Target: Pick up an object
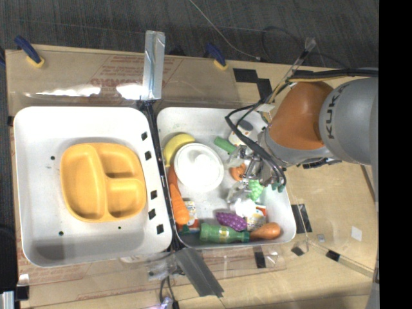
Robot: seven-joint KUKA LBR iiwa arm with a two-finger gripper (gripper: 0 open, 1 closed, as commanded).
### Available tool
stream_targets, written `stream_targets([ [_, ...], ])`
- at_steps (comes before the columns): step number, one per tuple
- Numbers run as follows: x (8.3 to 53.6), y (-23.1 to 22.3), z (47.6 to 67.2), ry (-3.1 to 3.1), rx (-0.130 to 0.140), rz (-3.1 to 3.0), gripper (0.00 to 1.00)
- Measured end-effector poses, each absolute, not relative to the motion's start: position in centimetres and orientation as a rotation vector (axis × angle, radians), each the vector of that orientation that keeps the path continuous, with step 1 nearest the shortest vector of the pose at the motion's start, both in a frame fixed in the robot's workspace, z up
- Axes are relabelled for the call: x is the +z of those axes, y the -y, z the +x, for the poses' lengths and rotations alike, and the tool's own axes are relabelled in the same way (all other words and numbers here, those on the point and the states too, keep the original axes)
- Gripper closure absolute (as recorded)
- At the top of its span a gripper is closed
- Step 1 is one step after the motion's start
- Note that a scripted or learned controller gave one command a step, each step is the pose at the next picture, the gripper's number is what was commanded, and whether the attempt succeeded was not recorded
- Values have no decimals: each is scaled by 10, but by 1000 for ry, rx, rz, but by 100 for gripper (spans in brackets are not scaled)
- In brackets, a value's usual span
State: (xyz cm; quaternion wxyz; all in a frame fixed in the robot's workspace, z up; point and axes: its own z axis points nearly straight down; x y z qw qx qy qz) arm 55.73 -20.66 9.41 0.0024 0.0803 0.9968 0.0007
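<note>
- The gripper (248,184) is down in the right bin (283,205), near its right wall.
- A small green piece (257,189) sits right at its tip.
- Whether it's spread or pinched, I can't tell.

The arm (351,118) is a thick, rounded grey tube with dark lettering, of which a "KU" can be read, printed on its side. Next to the lettering sits a broad, glossy orange band (301,116), domed like a ball. Black cables (244,118) loop out from the band, and beyond it hangs a small metal tool (252,176) of silvery parts and thin wires.
</note>
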Motion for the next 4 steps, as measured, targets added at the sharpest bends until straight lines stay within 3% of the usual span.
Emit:
stream_targets([
  [3,94,207,557,-3127,2,252,0],
  [4,95,207,508,-3090,1,513,0],
])
